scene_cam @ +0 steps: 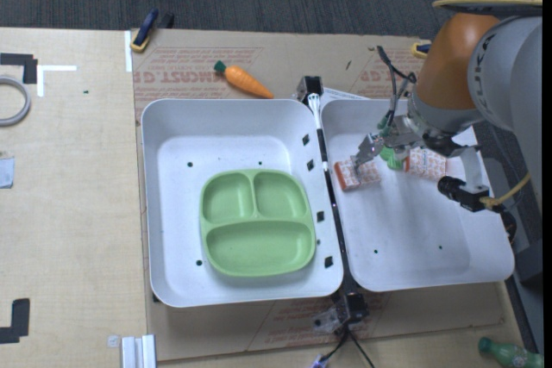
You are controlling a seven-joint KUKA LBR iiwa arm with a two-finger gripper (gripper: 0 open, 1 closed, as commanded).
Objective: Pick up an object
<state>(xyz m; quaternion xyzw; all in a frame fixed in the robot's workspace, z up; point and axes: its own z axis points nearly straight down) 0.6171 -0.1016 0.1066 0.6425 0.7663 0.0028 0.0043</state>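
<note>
In the right bin point(431, 246) a red and white packet point(355, 174) lies near the left wall. A small green object point(395, 158) and a second red and white packet point(425, 163) lie just right of it, partly hidden by the arm. My gripper point(379, 146) hangs low over the bin's upper part, above the gap between the first packet and the green object. I see nothing held in it. The grey arm with its orange band point(457, 56) reaches in from the right.
The left bin point(172, 151) holds a green divided plate point(256, 222). An orange carrot point(244, 79) lies on the cardboard behind the bins, and a blue clamp point(145, 30) sits at the back left. A green bottle point(509, 351) lies at the bottom right.
</note>
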